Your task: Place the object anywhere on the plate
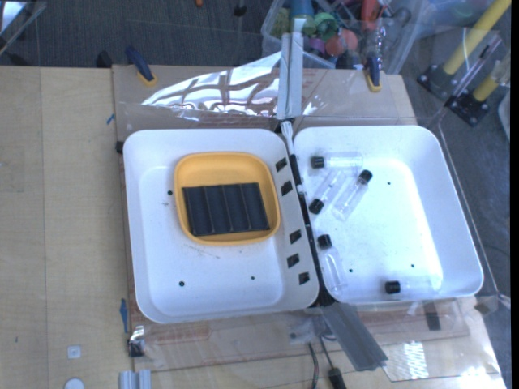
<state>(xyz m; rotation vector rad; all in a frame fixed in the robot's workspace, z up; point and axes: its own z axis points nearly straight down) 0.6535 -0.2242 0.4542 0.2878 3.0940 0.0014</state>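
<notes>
Presently, the black ridged object (225,209) is seen lying flat on the yellow plate (186,177), which is set in the left bin (154,282), towards its far side. Several clear vials (350,194) with black caps are scattered in the right bin (454,241). The state of the claw cannot be told.

Two white bins (146,241), one yellow plate (188,173), five clear black-capped vials (349,197).
</notes>
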